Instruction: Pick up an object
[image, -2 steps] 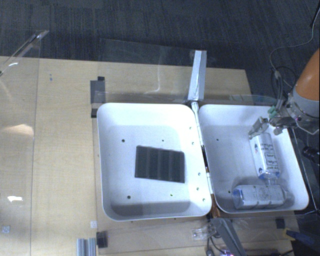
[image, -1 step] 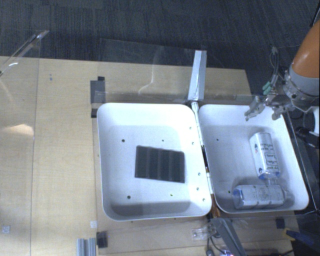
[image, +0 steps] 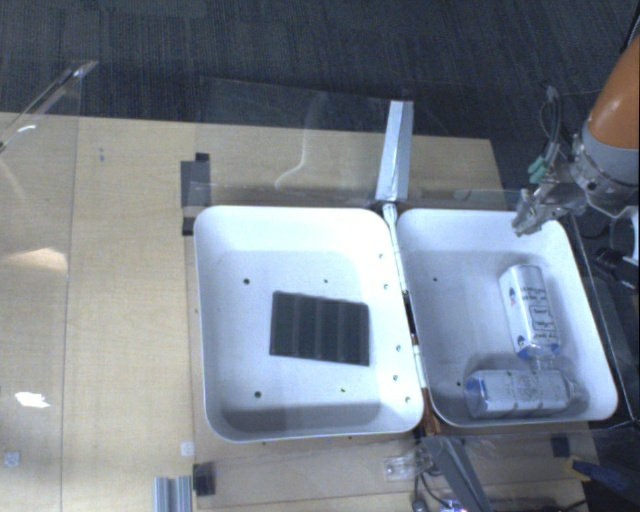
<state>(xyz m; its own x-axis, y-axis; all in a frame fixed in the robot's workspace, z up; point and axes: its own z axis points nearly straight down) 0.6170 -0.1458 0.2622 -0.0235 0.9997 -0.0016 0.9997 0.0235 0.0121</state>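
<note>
White, both bins (image: 215, 300): counted two on the desk (image: 110, 300). Left held one dark ribbed mat (image: 320, 328); right held two bottles (image: 528, 305), touching near the front corner. Hovered at far right rim, tool (image: 527, 218), grip state impossible to tell. Best lowered squarely over the upper bottle, across its width.

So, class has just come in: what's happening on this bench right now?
A grey robot arm with an orange band reaches in from the right, its pincer over the far corner of the right white bin. Nothing is between its fingers. Two clear plastic bottles lie in that bin: one lengthwise, one across the near edge. The left white bin holds a dark ridged rectangular pad.
</note>
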